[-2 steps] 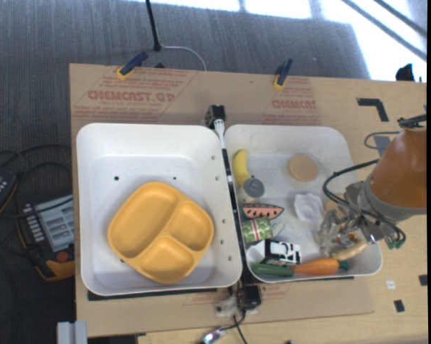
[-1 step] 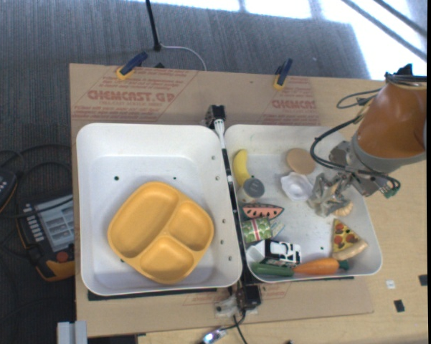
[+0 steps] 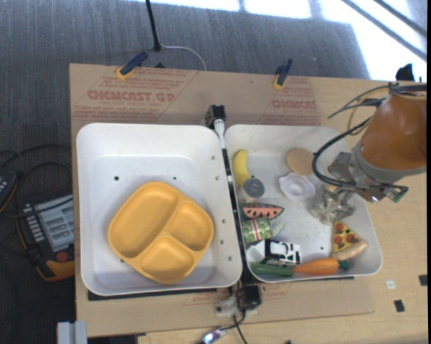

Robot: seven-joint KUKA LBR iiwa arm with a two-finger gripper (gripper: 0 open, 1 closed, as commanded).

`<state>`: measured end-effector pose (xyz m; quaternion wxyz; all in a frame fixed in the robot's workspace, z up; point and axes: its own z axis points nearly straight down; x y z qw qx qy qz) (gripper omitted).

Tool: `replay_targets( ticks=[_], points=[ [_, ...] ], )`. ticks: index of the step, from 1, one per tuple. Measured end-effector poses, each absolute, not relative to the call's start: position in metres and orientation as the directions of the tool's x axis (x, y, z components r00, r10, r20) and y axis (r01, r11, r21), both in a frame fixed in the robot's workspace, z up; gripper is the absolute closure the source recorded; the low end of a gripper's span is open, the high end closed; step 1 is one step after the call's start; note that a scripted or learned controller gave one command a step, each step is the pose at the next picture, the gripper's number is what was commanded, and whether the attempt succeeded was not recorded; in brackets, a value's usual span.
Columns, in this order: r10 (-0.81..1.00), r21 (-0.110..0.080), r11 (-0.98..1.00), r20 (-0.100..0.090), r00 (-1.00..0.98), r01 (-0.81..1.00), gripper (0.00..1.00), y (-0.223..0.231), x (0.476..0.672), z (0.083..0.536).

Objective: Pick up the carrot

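Two bins face you: near the right bin's [image 3: 373, 260] front wall lies the carrot [image 3: 317, 267], beside the pizza slice [image 3: 343, 235]. Farther back, the gripper [image 3: 335, 208] hovers over bare floor; you cannot tell its finger state.

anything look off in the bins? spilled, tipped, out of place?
Nothing stands out. The yellow plate lies flat in the left bin. The toys in the right bin lie loose but inside its walls, the carrot along the near edge. The gripper hangs above the bin floor, away from the carrot.
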<state>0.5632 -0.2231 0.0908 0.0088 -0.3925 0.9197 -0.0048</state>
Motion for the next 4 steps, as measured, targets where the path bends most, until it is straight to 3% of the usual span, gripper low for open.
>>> replay_targets(
  ticks=[1,2,3,4],
  points=[
    [-0.943,-0.026,0.334,-0.011,-0.333,-0.942,1.00,-0.220,0.521,0.092],
    [-0.944,-0.023,0.330,-0.021,-0.329,-0.944,0.00,-0.213,0.522,0.092],
    [-0.795,-0.019,0.606,-0.021,-0.606,-0.795,0.00,-0.218,0.493,0.091],
    [-0.511,-0.007,0.859,-0.007,-0.859,-0.511,0.00,-0.223,0.491,0.089]
  ],
)
